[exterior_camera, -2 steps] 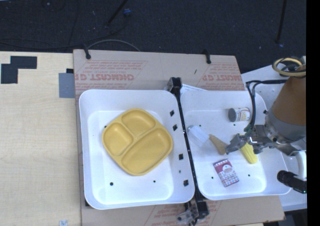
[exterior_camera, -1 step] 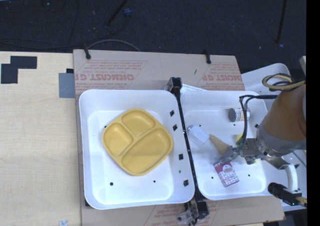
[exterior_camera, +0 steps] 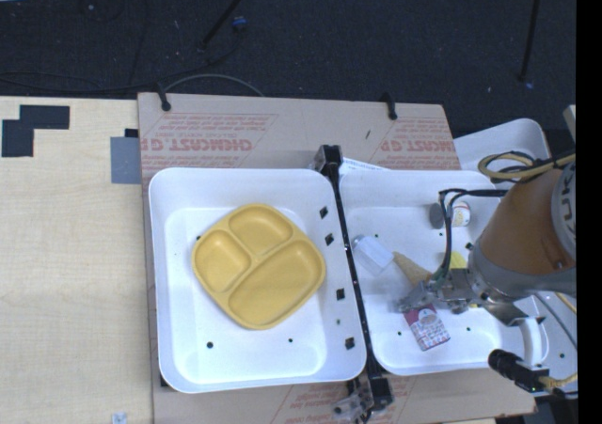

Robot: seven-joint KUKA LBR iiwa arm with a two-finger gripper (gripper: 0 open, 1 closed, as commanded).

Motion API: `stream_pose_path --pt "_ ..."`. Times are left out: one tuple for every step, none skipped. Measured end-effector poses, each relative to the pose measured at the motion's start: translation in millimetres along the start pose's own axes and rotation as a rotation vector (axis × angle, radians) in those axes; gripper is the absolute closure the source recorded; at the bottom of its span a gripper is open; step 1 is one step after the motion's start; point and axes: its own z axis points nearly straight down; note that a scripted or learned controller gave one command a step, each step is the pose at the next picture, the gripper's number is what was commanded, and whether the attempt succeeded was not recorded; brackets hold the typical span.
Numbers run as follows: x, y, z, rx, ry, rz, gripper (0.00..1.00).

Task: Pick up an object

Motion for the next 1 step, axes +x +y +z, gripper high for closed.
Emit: stream_pose_path --pt "-2.1 2.3 -14.2 -0.008 -0.004 0.003 1.00"
